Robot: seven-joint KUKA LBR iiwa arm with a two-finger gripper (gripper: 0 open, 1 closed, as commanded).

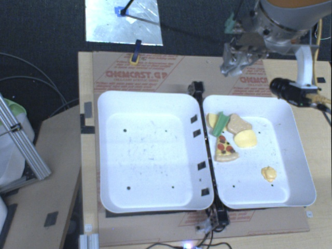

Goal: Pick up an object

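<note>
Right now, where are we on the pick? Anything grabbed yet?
Done: nothing visibly picked. The gripper sits above the far edge of the right bin, over the cardboard, with no object seen between its fingers. In hand: nothing. Left: the whole grasp. The pizza slice, green piece, yellow round piece and small yellow piece all lie in the right bin.

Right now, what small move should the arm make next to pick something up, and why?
Probably bring the gripper toward the camera and down over the right bin. It hangs above the bench behind that bin, while the pizza slice and the other toy foods lie inside it.
</note>
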